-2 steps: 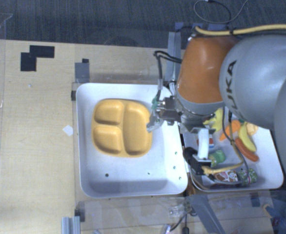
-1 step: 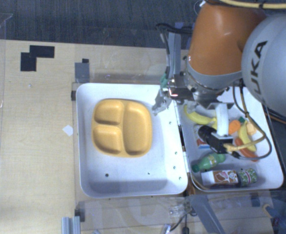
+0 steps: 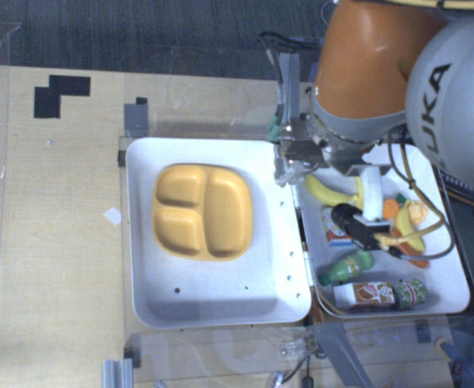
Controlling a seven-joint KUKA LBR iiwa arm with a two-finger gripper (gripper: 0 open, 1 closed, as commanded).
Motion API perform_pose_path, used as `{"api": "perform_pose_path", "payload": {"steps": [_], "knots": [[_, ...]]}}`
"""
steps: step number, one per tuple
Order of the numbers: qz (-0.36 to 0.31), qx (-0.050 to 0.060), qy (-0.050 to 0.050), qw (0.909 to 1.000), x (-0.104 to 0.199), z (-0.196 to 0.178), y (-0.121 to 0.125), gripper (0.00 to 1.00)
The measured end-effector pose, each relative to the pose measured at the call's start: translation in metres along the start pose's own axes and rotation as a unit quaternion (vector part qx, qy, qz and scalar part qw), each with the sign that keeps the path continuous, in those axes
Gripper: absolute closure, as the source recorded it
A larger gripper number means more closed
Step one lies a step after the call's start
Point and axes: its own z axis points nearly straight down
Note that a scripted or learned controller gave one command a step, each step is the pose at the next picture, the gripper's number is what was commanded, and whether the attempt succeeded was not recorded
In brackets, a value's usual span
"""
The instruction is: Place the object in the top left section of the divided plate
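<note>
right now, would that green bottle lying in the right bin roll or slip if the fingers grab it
Probably. The green bottle lies on its side and looks round, so a nudge could roll it. Its surface looks smooth and glossy, so it may slip. The banana and brown bottle nearby crowd a grasp.

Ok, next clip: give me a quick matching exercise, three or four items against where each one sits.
Things:
1. divided plate
2. banana
3. green bottle
4. dark bottle

Places:
A. lying along the right bin's near edge
B. in the left bin
C. right bin, far end, beside the arm
D. right bin, just above the dark bottle

Pairs: 1-B, 2-C, 3-D, 4-A
</note>
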Motion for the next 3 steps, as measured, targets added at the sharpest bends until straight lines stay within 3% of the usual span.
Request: {"api": "perform_pose_path", "payload": {"steps": [1,2,3], "knots": [[-0.054,0.003,0.0,0.9985,0.037,0.068,-0.006,1.0],[-0.054,0.003,0.0,0.9985,0.036,0.067,-0.006,0.0],[-0.054,0.001,0.001,0.9986,0.036,0.056,-0.004,1.0]]}}
